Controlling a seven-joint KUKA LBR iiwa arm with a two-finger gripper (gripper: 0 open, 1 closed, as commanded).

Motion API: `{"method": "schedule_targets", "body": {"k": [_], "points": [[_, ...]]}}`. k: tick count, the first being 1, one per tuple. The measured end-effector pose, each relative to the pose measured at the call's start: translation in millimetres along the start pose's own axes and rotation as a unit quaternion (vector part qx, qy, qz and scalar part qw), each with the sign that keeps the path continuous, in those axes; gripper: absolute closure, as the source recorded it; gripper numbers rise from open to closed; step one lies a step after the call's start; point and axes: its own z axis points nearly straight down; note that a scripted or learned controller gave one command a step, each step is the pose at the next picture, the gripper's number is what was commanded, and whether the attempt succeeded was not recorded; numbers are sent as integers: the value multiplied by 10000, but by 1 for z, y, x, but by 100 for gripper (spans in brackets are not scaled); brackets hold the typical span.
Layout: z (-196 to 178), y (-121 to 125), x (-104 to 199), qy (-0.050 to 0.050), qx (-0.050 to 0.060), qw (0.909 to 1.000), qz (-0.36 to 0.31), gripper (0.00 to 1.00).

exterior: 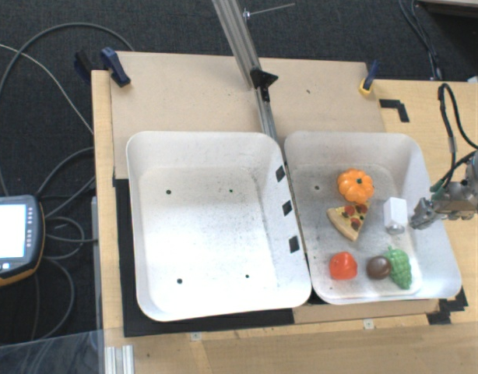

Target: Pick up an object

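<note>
The right white bin (410,156) holds several toy foods. An orange pumpkin (356,185) lies near its middle, with a pizza slice (347,220) just below it. Along the front edge lie a red tomato (343,266), a brown round piece (378,267) and a green broccoli (399,268). A small white block (395,209) stands near the right wall. My gripper (423,213) hangs over the bin's right side, just right of the white block and apart from it. Nothing is seen in its grasp.
The left white bin (145,162) sits beside the right one, with black clips along the shared wall. A slanted metal pole (237,33) crosses the back of the bench. Cables hang at the right edge, and a pendant (13,236) lies at far left.
</note>
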Motion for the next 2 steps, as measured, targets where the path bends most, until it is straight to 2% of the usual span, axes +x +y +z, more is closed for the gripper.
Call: {"method": "schedule_targets", "body": {"k": [1, 2], "points": [[-54, 2, -1, -5, -10, 10000, -6, 100], [-45, -4, 48, 30, 40, 10000, -22, 100]]}}
